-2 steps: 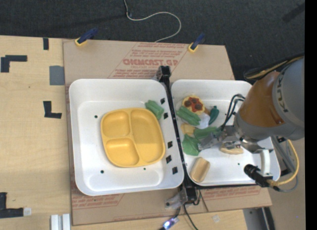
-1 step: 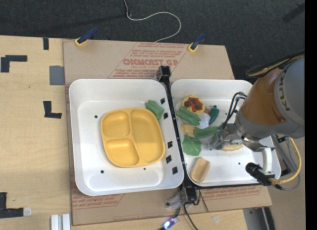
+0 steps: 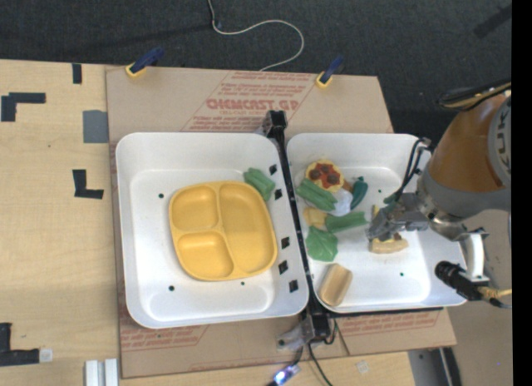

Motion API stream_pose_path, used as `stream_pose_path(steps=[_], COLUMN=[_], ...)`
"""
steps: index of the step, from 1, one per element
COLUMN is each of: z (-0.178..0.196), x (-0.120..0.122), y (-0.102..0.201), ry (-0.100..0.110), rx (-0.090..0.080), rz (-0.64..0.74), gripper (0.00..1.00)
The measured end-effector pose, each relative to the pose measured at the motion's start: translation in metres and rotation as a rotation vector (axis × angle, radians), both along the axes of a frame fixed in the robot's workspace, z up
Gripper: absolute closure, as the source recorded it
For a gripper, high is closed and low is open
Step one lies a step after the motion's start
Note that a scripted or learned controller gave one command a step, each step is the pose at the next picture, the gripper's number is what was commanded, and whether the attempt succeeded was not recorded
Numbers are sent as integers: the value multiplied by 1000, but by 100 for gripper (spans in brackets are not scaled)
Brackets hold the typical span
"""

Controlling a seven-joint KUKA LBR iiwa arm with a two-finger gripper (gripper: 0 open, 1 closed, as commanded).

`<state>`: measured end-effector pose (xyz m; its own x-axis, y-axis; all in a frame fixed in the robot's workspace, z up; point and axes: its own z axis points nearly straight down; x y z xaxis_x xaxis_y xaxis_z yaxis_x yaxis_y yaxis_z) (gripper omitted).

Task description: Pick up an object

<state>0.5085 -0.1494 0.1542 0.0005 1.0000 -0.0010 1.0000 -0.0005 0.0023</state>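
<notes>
Nearest the lower edge of the view, a tan bread-like piece (image 3: 335, 284) lies in the right bin (image 3: 416, 297) close to its front wall, its long axis tilted from lower left up toward the right. Behind it sits a leafy green piece (image 3: 322, 244), and just above that a long green vegetable (image 3: 346, 220) lies roughly crosswise, its length running left to right with the right end slightly raised and pointing toward the gripper (image 3: 388, 228). Farther back are another green piece (image 3: 315, 194), a small white item (image 3: 342, 206), a dark green pepper-like piece (image 3: 358, 192) standing nearly along the bin's depth, and a round pizza-like toy (image 3: 325, 175) with red topping. The gripper is low in the right bin, directly over a flat pale tan piece (image 3: 388, 245); whether the jaws are open, closed or gripping it cannot be told. In the left bin (image 3: 137, 210), a yellow divided plate (image 3: 222, 230) lies flat, with a green piece (image 3: 258, 182) touching its upper right corner. Both bins rest on cardboard (image 3: 166, 101) on the bench (image 3: 41, 210).
</notes>
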Motion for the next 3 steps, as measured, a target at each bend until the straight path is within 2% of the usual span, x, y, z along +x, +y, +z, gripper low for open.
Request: stream_pose_path(steps=[1, 2, 3], z=[47, 71, 79], x=[-7, -6, 15], y=[-5, -4, 45], ry=[0, 2, 3], rx=[0, 1, 2], rz=[1, 2, 7], gripper=[100, 100, 100])
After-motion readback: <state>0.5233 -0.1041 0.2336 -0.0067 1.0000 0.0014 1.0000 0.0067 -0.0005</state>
